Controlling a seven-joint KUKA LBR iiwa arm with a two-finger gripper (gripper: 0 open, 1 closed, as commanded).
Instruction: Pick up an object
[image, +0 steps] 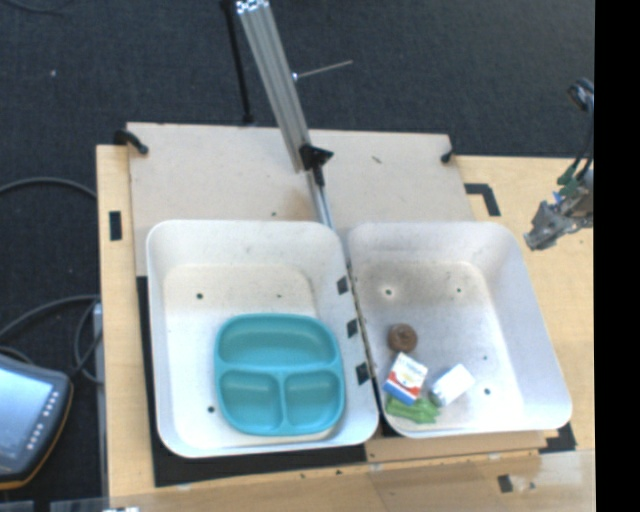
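White box lies aslant, long axis rising rightward; gripper well apart.

small box | white block | brown disc | right bin front

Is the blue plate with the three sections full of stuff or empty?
Empty. The blue divided plate lies flat in the left bin, and all three of its compartments show only bare blue.
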